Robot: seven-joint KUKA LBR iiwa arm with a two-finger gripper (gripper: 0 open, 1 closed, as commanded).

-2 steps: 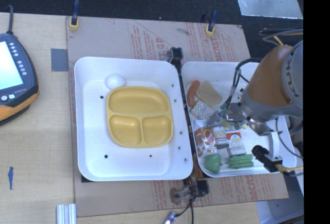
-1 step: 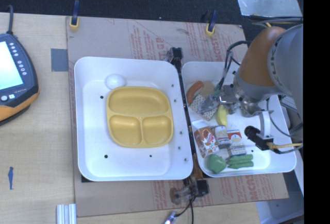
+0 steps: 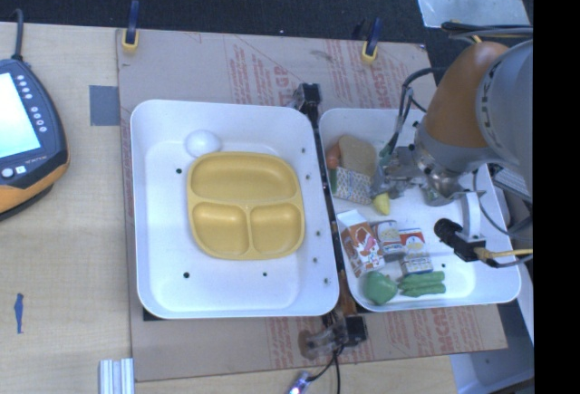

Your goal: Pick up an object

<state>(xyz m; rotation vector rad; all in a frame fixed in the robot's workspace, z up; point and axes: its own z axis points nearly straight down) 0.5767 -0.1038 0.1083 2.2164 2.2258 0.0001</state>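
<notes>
Pale wooden surface (image 3: pixel 72 293) under a cardboard sheet (image 3: pixel 227 66), carrying two white bins side by side. Left bin (image 3: pixel 163 274): a yellow divided plate (image 3: pixel 245 202) and a white ball (image 3: pixel 202 143), with bare floor all round them. Right bin (image 3: pixel 485 283): the gripper (image 3: pixel 396 177) is in the upper middle of the bin, and the arm enters from the right of the frame. You cannot tell from this angle whether the gripper is wide or narrow, and nothing can be seen held in it.

The nearest candidate is a small yellow piece (image 3: pixel 381 203), just below and slightly left of the gripper; it is too small to show a long axis. Further left, near the wall beside the left bin, lie a brown pad (image 3: pixel 357 155) and a patterned packet (image 3: pixel 352 187). Lower in the frame, a red-and-white packet (image 3: pixel 362 249), small boxes (image 3: pixel 408 243) and green toys (image 3: pixel 399 286) crowd the bottom wall. You would probably need only a short shift down and left. The close neighbours on the left leave little room there, while the bin floor to the right is more open.
</notes>
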